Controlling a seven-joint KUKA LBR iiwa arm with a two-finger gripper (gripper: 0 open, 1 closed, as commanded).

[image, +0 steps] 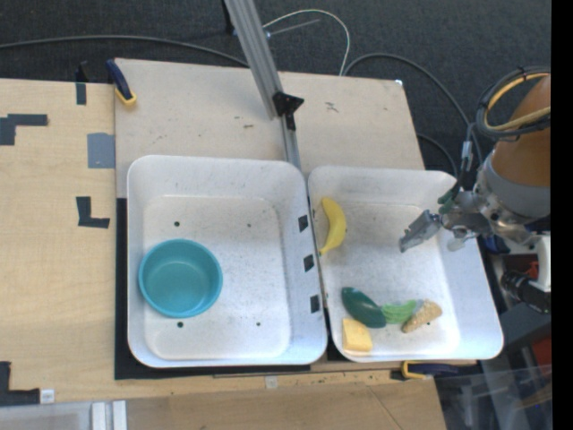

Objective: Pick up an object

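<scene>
White right bin (466, 330) holds my targets: banana (333, 224) by its left wall, green toy (363, 307) and yellow block (356, 336) nearer the front. Gripper (428, 229) hovers empty, fingers apart. I advise descending squarely over the banana.

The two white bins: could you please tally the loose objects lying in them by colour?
Yellow: 2, the banana and the yellow block
Green: 2, the dark green piece and the light green piece
Blue: 1, the blue bowl
Tan: 1, the tan piece
Total: 6
</scene>
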